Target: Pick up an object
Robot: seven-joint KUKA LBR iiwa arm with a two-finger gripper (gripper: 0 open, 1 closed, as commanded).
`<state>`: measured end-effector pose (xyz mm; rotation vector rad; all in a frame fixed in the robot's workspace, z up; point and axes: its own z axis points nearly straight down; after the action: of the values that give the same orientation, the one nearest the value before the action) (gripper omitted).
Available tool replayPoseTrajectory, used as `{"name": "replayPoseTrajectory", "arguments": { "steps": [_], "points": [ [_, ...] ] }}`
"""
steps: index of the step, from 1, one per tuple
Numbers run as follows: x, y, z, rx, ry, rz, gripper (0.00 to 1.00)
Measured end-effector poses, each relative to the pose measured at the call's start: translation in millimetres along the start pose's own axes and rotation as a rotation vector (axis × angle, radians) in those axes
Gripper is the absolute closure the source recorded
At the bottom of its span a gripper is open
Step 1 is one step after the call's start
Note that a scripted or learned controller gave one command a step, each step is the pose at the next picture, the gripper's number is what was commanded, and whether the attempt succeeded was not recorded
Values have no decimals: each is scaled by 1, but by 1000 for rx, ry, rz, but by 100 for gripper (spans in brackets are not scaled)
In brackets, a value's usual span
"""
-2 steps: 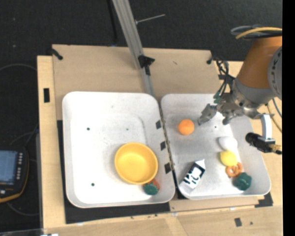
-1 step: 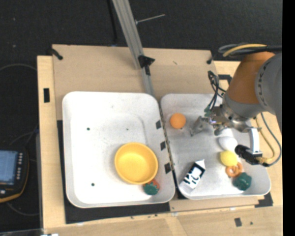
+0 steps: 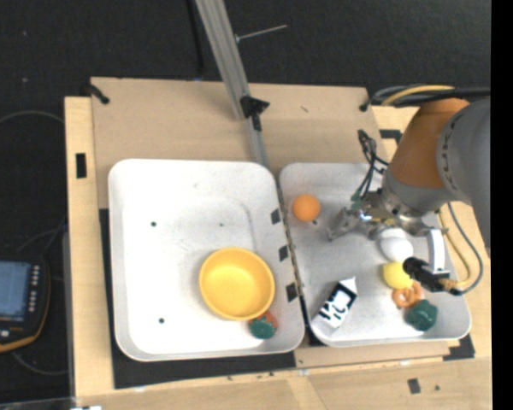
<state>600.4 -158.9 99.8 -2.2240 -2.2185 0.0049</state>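
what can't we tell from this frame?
- Gripper, camera view: too small and dark against the right bin; open or shut unclear.
- White object: partly under the arm; identity unclear.
- Small green item: tucked against the yellow bowl, too small to name.

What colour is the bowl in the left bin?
Yellow; the bowl shows clearly in the camera view.

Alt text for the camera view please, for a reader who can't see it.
The grey arm with an orange band reaches from the right, its gripper low over the right bin near an orange ball. That bin also holds a white object, a yellow object and a black-and-white box. The left bin holds a yellow bowl.
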Motion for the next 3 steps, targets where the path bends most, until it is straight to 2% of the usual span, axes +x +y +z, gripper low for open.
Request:
{"name": "replayPoseTrajectory", "arguments": {
  "steps": [1,2,3],
  "points": [
    [-1,1,-13,-5,1,4,100],
    [-10,6,-74,-11,-1,3,100],
    [-4,6,-122,-10,0,-6,100]
  ]
}}
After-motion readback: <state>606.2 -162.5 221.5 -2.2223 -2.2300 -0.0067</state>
